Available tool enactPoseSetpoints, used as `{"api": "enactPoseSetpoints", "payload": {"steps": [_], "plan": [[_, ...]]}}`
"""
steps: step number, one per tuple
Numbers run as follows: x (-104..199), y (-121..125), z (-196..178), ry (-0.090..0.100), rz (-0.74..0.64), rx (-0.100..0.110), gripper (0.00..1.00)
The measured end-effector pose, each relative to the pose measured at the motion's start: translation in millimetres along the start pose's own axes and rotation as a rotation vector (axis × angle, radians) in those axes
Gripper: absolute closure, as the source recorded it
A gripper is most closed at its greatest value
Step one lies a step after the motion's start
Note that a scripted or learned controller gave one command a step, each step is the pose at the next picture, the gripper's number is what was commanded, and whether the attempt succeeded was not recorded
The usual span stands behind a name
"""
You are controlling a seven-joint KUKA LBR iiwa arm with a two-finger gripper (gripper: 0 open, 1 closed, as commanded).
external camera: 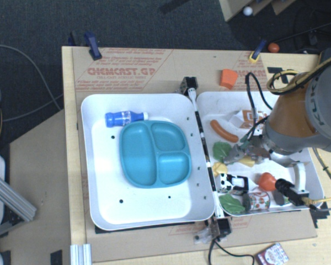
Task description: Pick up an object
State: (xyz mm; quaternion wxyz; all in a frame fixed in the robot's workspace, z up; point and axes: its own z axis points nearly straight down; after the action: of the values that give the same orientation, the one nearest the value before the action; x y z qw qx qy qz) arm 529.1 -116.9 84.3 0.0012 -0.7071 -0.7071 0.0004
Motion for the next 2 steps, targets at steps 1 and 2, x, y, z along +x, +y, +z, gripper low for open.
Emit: {"api": "enactPoseSetpoints", "payload": {"steps": [1, 2], "plan": [[0, 1, -10, -0.001, 0.000, -0.002, 1.00], [46, 51, -101, -0.001, -0.002, -0.004, 1.00]]}}
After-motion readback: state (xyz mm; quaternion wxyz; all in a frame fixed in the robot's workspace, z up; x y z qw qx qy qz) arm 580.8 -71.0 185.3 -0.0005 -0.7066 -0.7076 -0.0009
